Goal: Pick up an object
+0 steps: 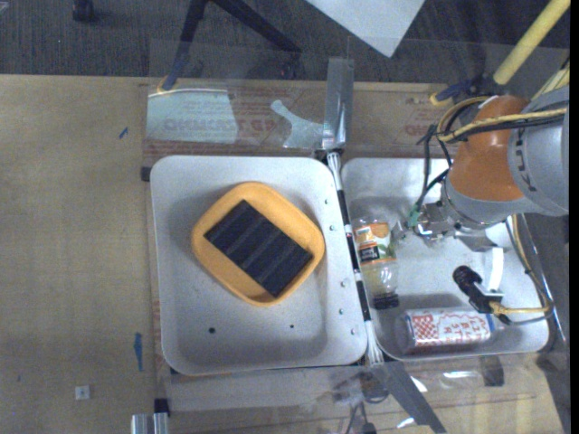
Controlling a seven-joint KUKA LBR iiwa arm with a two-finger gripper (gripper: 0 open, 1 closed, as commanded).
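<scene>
Camera view: at the far left, the left bin holds a yellow tray with a dark ribbed panel set in its top, lying at a slant near the bin's middle. Across the divider, the right bin holds two smaller things. A clear bottle with an orange label and a black cap lies along the bin's left wall. A red-and-white patterned tube lies on its side by the near wall. The gripper hangs over the right bin, just right of the bottle and apart from the tube, with the arm reaching in from the right. Whether the claw is spread or pressed together cannot be told from this angle, and nothing shows in its grasp. The step in hand looks like the approach, with no pick made yet. The bottle seems the likeliest target. The next move calls for shifting left over it, dropping, then closing across its narrow body, clear of the bin wall.
</scene>
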